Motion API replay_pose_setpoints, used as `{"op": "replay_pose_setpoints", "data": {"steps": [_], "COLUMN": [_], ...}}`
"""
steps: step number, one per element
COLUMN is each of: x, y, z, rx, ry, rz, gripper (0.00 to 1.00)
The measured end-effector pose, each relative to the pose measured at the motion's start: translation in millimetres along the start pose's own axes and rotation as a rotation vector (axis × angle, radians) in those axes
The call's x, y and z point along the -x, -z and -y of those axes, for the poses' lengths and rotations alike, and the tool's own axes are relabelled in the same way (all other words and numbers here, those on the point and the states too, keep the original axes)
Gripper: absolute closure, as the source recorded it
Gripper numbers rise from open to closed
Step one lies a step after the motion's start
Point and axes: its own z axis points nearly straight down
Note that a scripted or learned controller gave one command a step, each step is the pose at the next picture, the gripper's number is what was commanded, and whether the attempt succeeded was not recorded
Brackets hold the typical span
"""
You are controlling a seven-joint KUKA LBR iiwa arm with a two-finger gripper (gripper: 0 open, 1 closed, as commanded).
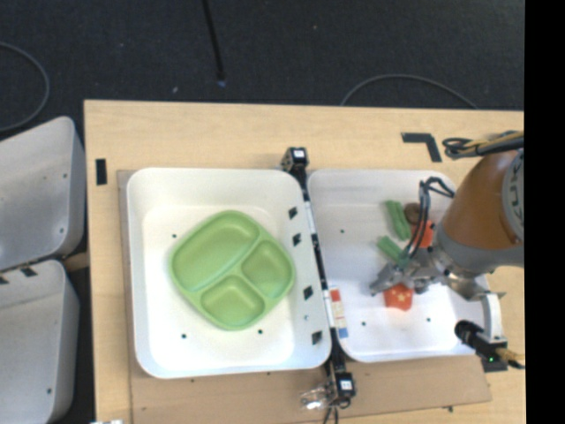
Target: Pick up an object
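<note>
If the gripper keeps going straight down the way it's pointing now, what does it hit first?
Most likely the small red-orange object, which lies right at the gripper tips in the right bin. Depth is hard to judge from this slanted view; the tips may land just beside it, on the bin floor.

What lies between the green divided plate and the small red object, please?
In the camera view, the two bins' adjoining walls lie between the green divided plate and the small red object, then bare white floor of the right bin.
</note>
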Motion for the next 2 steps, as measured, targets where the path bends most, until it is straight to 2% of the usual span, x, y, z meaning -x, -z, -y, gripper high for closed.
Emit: {"op": "replay_pose_setpoints", "data": {"steps": [1, 2], "x": [1.0, 5.5], "y": [13.8, 74.5], "z": [-2.0, 3.7], "rx": [0.007, 0.011], "ry": [-0.006, -0.005], "rz": [0.001, 0.002], "gripper": [1.0, 1.0]}}
